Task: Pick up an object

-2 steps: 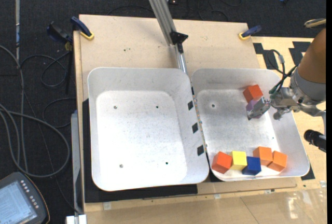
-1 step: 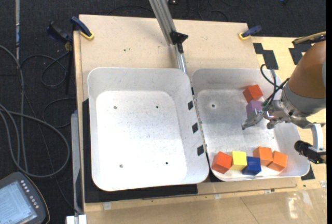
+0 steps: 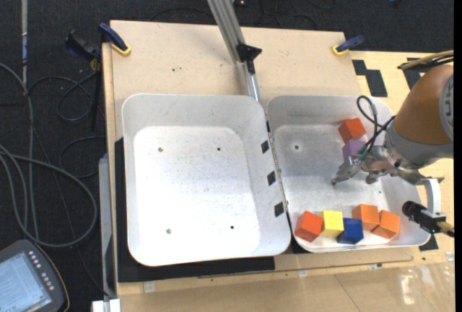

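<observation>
My gripper is low inside the right bin, reaching in from the right edge. A small purple block lies just above and right of its tip, touching or nearly touching the gripper body. An orange block sits right behind the purple one. Along the bin's front wall lie an orange block, a yellow block, a blue block and two more orange blocks. I see nothing held in the gripper.
The left bin sits beside the right one, with a ridge between them. A metal pole slants over the bench's back. Blue and yellow clamps grip the board's far corners.
</observation>
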Controlling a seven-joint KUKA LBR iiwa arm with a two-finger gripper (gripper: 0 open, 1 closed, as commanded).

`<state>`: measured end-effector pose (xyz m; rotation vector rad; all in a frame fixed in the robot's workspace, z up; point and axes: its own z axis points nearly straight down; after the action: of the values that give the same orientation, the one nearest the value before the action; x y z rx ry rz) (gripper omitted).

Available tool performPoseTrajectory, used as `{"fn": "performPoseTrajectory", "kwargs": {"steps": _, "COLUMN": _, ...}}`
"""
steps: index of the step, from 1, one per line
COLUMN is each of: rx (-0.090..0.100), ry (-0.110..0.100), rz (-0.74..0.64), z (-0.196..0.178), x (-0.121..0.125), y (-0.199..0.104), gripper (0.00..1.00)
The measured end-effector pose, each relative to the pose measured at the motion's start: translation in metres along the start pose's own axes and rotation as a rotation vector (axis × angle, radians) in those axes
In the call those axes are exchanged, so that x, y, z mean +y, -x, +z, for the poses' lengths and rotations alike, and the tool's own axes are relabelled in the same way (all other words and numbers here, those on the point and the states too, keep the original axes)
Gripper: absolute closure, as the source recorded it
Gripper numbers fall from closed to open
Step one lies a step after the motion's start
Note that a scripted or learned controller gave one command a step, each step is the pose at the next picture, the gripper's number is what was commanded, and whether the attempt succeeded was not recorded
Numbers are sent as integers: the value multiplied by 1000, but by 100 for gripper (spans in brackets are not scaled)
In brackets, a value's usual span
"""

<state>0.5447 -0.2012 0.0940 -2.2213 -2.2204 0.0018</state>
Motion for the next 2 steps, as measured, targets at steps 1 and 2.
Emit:
{"fn": "performPoseTrajectory", "kwargs": {"steps": 1, "rx": -1, "ry": 4, "rz": 0, "z": -11, "x": 1, "y": 0, "gripper": 100}}
{"fn": "performPoseTrajectory", "kwargs": {"steps": 2, "rx": -2, "ry": 6, "rz": -2, "z": -55, "x": -2, "y": 0, "gripper": 100}}
